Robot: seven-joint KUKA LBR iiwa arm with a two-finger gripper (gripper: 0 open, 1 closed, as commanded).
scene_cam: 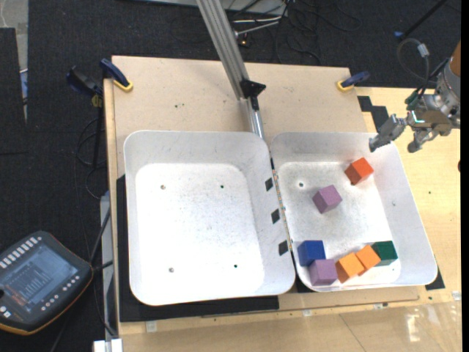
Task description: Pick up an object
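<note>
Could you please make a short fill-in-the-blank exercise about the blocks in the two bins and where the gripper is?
1. All the blocks lie in the ___ bin.
2. The orange block nearest the gripper has a ___ block as its closest neighbour.
3. At the near edge, the blue block sits at the ___ end of the row.
4. The number of orange blocks is ___.

Missing words: right; purple; left; two

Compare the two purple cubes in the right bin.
The upper purple cube sits alone near the middle of the right bin, turned at an angle. The lower purple cube lies by the bin's near edge, packed between a blue cube and an orange cube. Both look alike in colour and size.
</note>
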